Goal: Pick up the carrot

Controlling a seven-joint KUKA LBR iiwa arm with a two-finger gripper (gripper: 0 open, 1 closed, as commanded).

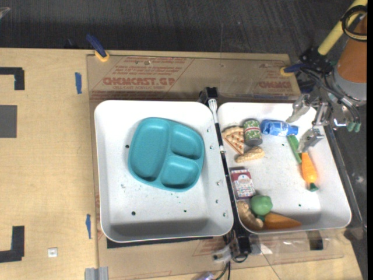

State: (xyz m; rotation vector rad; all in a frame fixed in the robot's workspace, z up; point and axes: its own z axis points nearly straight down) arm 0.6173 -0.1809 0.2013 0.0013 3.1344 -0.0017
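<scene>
Nearest us, along the near wall of the right bin (335, 214), lies an orange wedge (282, 220) beside a green ball (261, 204).

We see the carrot (308, 168) toward that bin's far right side, lengthwise, green tip nearest us, clear of the soup can (252, 130) and blue packet (278, 127). Our claw (312, 127) hovers just beyond its top end, above a green stick (294, 146), fingers spread apart and holding nothing. We judge the carrot a light, rigid, smooth toy that could roll or slip; we would pinch across its thick orange middle. Left bin (111, 156) holds a teal divided plate (166, 153).
</scene>
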